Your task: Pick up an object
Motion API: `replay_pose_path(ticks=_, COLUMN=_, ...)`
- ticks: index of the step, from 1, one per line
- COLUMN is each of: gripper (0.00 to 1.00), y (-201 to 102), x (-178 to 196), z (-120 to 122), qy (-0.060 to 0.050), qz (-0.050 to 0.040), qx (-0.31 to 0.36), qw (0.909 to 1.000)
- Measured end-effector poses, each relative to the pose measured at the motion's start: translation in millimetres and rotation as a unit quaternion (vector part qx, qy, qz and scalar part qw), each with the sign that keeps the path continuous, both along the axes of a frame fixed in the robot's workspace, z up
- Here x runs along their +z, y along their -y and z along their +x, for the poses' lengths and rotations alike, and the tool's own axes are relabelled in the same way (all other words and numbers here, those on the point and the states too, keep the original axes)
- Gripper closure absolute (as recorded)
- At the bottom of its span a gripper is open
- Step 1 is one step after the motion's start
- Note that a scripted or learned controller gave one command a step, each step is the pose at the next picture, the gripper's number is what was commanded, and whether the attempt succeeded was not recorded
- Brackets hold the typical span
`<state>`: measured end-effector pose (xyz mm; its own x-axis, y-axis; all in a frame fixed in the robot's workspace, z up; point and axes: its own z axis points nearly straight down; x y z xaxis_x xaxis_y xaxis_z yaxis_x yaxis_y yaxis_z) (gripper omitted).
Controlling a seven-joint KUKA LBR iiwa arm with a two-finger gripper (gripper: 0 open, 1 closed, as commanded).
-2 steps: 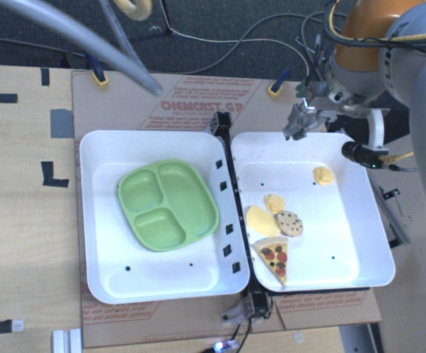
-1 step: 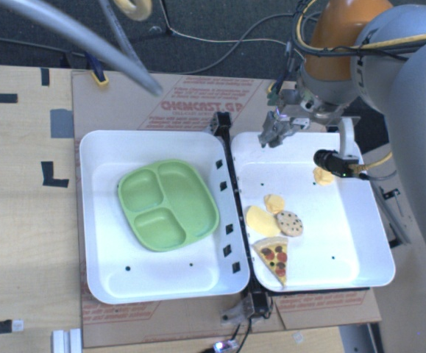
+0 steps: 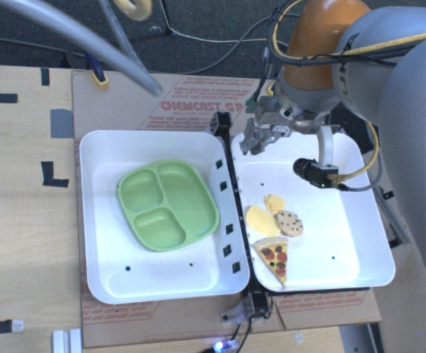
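In the right bin [image 3: 345, 256] lie several toy foods near its left wall: a small yellow piece [image 3: 274, 203], a chocolate-chip cookie [image 3: 289, 223], a pale yellow cheese-like piece [image 3: 257, 220] and a pizza slice [image 3: 273, 257]. My gripper [image 3: 260, 140] hangs over the far left part of the right bin, well above and behind the foods. Nothing shows between its fingers. A green divided plate [image 3: 168, 204] lies in the left bin [image 3: 102, 271].
Black clips [image 3: 226, 190] line the ridge between the two bins. A black cable connector [image 3: 314, 172] hangs from the wrist over the right bin. The arm's grey body [image 3: 411, 123] covers the right side. Cardboard [image 3: 190, 98] lies under the bins.
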<state>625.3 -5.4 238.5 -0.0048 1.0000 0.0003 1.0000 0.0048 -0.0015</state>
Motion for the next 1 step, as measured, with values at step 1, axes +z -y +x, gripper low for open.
replay_pose_path(ticks=1, gripper=1.0, y=-51.5, x=-14.2, z=-11.8, qy=-0.001, qz=0.0003, qx=0.0, qw=1.0)
